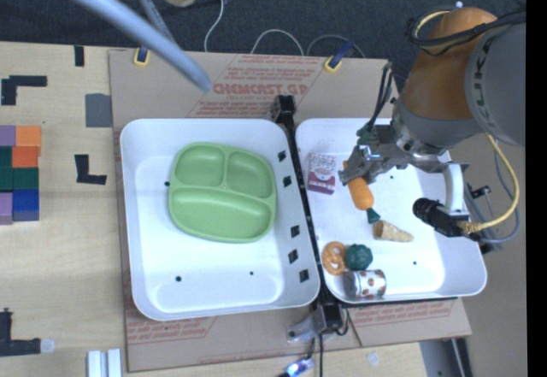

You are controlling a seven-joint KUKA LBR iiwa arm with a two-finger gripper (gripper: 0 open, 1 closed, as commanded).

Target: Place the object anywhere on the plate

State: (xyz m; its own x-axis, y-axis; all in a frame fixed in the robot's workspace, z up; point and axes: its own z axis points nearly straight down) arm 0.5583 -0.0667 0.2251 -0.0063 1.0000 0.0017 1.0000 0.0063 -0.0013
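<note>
I see a smooth green plate [224, 193], rounded and split into three compartments, lying in the left bin [145, 281]. In the right bin [453, 281], the gripper [359, 172] sits toward 12 o'clock, and its fingers look clenched on the top of a glossy orange carrot [363, 196] with a dark green tip at 5 o'clock. From the carrot, a pale cone-shaped piece [393, 233] lies at 4 o'clock. A pretzel [333, 257], a dark green lump [359, 256] and a shiny can [366, 284] cluster at 6 o'clock. A small printed packet [322, 172] lies at 10 o'clock.
</note>
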